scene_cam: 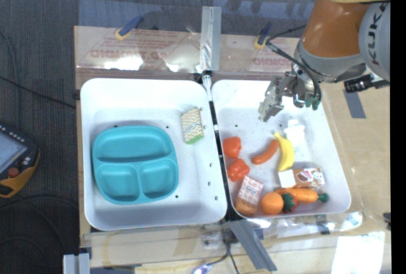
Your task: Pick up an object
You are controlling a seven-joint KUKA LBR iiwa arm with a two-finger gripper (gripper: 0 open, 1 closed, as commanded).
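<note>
Above the banana [287, 151], the gripper [271, 108] is hovering, grasping nothing.
Toys are crowding just beside the banana, so any descending fingers are risking nudging the sausage [265, 152] or clipping two items.

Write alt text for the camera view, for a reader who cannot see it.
A grey and orange robot arm reaches in from the right, its gripper above the right bin, which holds toy food including a banana, a carrot and an orange. The left bin holds a teal divided plate and a sponge.
</note>
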